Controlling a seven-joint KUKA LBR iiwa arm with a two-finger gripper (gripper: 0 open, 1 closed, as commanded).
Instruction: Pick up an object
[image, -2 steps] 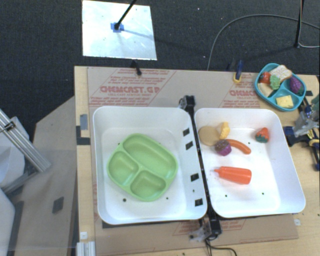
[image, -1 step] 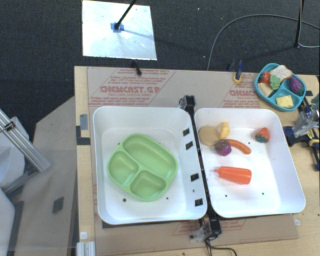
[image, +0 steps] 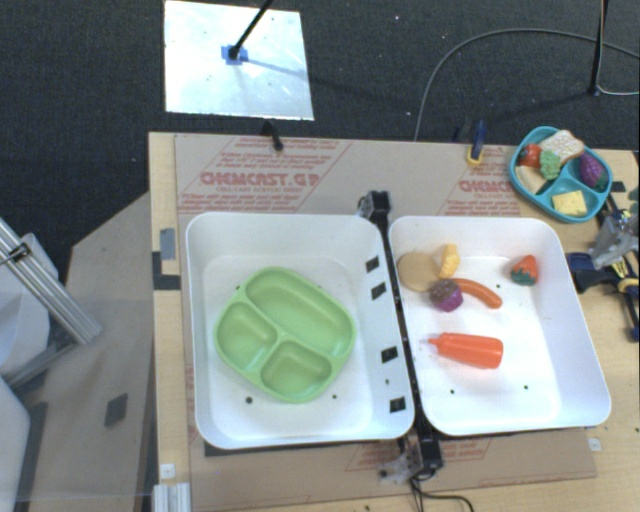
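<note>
The right bin (image: 560, 400) holds several toy foods. An orange carrot (image: 467, 349) lies on its side near the bin's middle. Behind it sit a purple piece (image: 446, 294) and a curved orange-red sausage (image: 480, 293), touching each other. A tan round disc (image: 413, 270) and a yellow piece (image: 449, 261) rest by the back left corner. A red strawberry (image: 524, 268) stands apart toward the back right.
A green divided plate (image: 286, 334) lies in the left bin (image: 215, 270). A blue tray (image: 560, 172) of toy food sits on the bench at the back right. Blue and grey clamps (image: 612, 252) stand at the right bin's right side. A silver sheet (image: 237, 60) lies behind the bench.
</note>
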